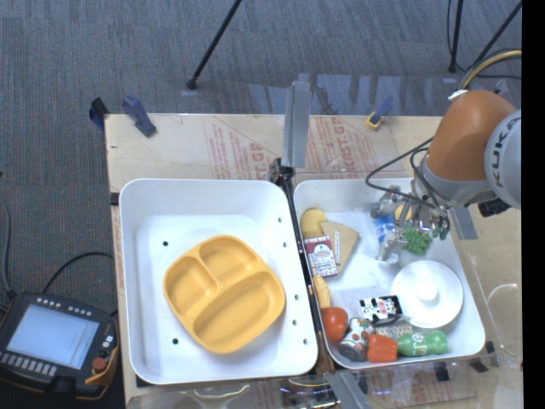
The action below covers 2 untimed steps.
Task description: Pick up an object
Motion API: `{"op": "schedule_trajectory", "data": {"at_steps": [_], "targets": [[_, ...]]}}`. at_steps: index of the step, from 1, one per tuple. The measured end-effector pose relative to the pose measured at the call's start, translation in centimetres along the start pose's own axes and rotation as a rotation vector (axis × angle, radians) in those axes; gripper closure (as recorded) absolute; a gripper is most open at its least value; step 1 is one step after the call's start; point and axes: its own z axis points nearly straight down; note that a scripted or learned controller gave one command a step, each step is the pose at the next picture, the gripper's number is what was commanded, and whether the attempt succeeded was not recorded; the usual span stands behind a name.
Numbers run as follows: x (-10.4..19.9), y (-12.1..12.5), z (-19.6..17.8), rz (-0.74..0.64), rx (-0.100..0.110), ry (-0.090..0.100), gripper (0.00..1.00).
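The grey arm (511, 156) with its orange band (468, 135) reaches in over the right bin (473, 301), its gripper (409, 228) hanging low above that bin's upper half.

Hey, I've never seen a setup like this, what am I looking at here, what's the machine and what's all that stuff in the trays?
One camera looks down at a slant on a bench. The grey and orange shape on the right is a robot arm; its gripper hangs over the right white bin, among toy clutter: a white lid, a red tomato, a small red carton, a green toy. The left bin holds a yellow divided plate. Whether anything is gripped is unclear.
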Motion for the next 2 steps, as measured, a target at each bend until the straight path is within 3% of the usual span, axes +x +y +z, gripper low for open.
{"op": "schedule_trajectory", "data": {"at_steps": [1, 2], "targets": [[0.9, 2.3, 0.1, 0.101, -0.001, 0.005, 0.0], [0.7, 2.5, -1.0, 0.096, -0.001, 0.0, 1.0]]}}
